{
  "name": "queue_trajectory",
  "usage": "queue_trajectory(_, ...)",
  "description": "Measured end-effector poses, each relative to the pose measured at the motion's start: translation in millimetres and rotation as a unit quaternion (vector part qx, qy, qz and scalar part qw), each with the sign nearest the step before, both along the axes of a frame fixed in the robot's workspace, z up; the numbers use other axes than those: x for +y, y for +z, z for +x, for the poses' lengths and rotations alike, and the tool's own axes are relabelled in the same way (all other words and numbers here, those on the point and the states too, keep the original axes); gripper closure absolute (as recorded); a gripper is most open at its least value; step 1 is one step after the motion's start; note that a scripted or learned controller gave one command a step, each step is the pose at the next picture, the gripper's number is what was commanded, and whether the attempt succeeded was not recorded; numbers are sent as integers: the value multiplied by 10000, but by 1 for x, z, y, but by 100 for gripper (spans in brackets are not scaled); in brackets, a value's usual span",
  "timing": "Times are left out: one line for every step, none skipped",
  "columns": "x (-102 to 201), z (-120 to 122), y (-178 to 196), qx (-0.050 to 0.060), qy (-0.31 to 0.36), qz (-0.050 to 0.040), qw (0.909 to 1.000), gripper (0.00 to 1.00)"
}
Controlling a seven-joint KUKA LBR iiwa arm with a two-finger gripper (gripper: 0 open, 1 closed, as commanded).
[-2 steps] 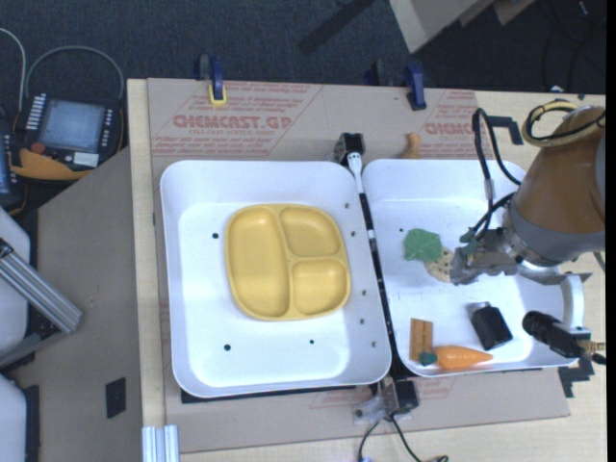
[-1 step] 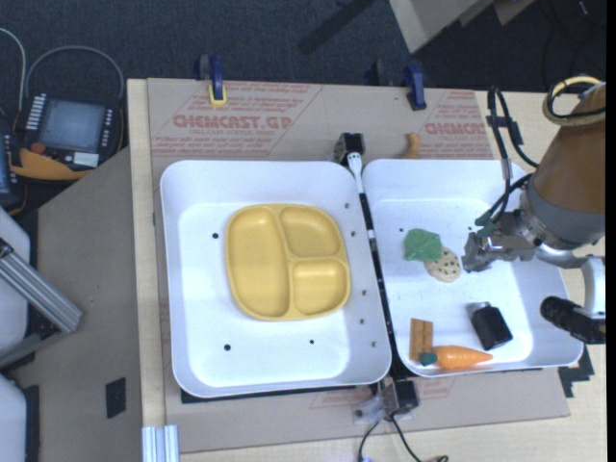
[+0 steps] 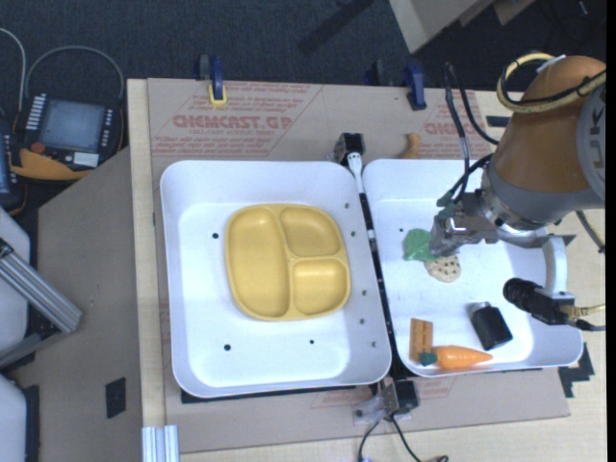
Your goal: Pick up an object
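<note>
The right bin [image 3: 385, 210] holds a green leafy piece [image 3: 416, 245], a round speckled cookie [image 3: 445, 269], a black block [image 3: 491, 325], an orange carrot [image 3: 462, 358] and a brown stick [image 3: 422, 339]. My gripper [image 3: 448, 246] hangs low over the cookie's upper edge, just right of the green piece. The wrist and the orange band hide the fingertips. Nothing can be seen held between them.
A yellow three-compartment plate [image 3: 287, 260] lies in the middle of the left bin [image 3: 192, 258]. A black divider rail [image 3: 371, 248] runs between the bins. A black part [image 3: 529, 298] of the arm reaches over the right bin's right side.
</note>
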State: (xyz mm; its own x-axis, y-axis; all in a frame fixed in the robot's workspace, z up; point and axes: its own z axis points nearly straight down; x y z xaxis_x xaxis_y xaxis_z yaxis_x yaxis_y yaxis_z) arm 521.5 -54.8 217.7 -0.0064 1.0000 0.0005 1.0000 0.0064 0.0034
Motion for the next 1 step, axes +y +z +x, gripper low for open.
queue_trajectory(44,11,-1,8,-5,2,10000,100)
